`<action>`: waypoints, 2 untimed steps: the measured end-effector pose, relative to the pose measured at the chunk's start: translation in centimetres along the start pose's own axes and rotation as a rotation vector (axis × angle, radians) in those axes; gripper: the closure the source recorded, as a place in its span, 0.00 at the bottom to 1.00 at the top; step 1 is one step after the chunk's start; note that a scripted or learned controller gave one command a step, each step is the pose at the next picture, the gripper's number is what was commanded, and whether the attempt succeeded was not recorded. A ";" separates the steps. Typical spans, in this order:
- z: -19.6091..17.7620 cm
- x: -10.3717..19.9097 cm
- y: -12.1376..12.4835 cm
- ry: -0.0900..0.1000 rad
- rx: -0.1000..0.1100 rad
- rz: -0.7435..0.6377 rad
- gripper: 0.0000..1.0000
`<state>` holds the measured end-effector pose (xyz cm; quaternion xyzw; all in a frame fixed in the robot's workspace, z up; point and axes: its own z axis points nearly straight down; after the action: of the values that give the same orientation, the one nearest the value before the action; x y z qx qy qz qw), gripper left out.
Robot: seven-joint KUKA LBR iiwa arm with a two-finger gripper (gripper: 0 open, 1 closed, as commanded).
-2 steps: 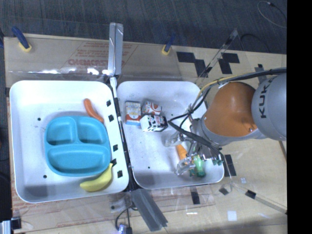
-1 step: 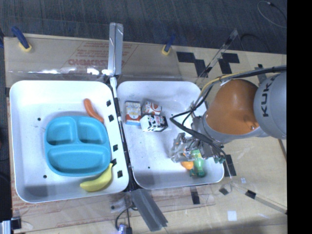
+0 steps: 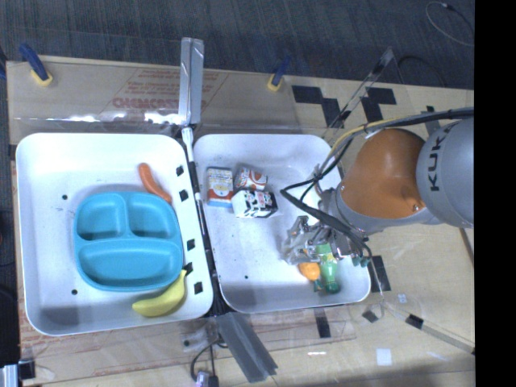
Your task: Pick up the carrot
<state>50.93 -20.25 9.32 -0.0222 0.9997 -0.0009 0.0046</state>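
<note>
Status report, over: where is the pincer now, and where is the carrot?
Pincer low in right bin, near its right wall. Carrot in left bin, beside blue tray, untouched. Green bottle and orange piece lie under the wrist.

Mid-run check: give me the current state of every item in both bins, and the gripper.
gripper: down in the right bin, right beside the carrot; grasp not discernible.
carrot: lying on the right bin floor near the front.
green bottle: lying beside the carrot, touching it.
small cartons: clustered, resting in the right bin.
blue tray: flat in the left bin.
banana: lying at the tray's front edge.
sausage: lying behind the tray.
</note>
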 end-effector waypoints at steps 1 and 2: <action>0.0 0.0 0.0 0.000 0.000 0.001 0.00; -1.1 -0.2 0.0 -0.009 0.003 -0.003 1.00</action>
<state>51.10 -20.20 10.37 -0.0238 0.9997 -0.0022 0.0090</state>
